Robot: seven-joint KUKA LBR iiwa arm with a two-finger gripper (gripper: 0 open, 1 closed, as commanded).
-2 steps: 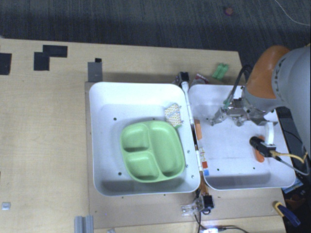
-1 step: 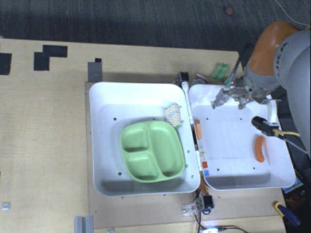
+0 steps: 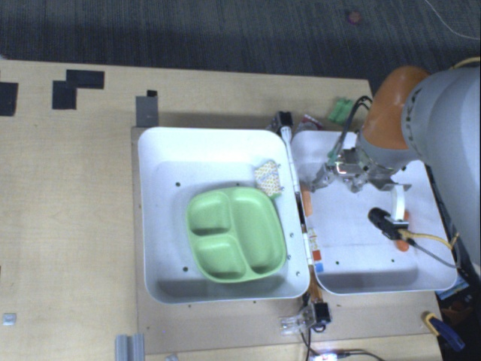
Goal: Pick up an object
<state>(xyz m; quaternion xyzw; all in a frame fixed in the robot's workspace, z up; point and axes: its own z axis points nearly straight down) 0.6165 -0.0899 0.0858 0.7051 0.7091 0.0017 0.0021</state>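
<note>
Left bin (image 3: 159,224): shallow, white, smooth plastic with rounded corners. A green plate (image 3: 236,233) lies flat in its lower middle, with a matte surface and a rounded-rectangle shape. Raised ridges split it into three wells: two small ones stacked on the left and one long one on the right. The long well runs top to bottom, leaning slightly toward the lower right of the frame, and the plate's long axis follows that lean.

Just beside the plate's upper right corner, near the bin's right wall, sits a small crumpled scrap (image 3: 267,176). It is pale with a speckled yellow pattern and looks soft, with an irregular outline.

Right bin (image 3: 353,241): same white plastic, floor bare in the middle.

The arm (image 3: 443,119) is smooth grey and curved, with a glossy orange band (image 3: 389,111). It enters from the right. The claw (image 3: 343,173) hangs over the upper left part of the right bin, well apart from the plate. Cannot tell whether the claw is wide or narrow.

Bench (image 3: 68,201): pale wood grain.
</note>
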